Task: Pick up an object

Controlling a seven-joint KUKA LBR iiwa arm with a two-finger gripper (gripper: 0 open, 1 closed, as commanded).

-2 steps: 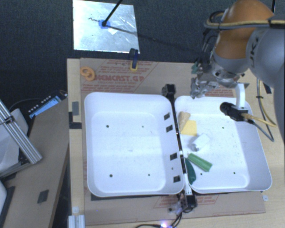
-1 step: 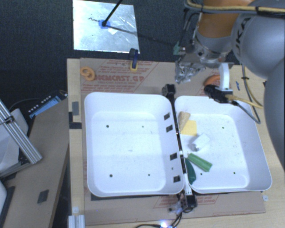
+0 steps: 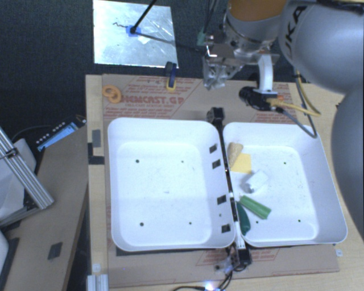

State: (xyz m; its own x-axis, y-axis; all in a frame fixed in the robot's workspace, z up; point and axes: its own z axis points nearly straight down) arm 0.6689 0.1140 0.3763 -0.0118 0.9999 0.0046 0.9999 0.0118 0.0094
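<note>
Right bin point(image 3: 318, 170) holds yellow block point(image 3: 242, 163), green piece point(image 3: 255, 207); gripper point(image 3: 216, 77) above, seemingly spread.

The grey KUKA arm point(image 3: 327, 45) entered from the right and curved across the top of the view. Its orange band point(image 3: 253, 8) sat above the silver wrist. The metal two-finger gripper point(image 3: 215, 79) hung raised beyond the far rims, pointing downward, nothing visible between its fingers.

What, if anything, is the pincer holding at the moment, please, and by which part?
Nothing is seen held. The pincer hangs above the bench beyond the bins, while the yellow block, white piece and green piece lie in the right bin.
</note>
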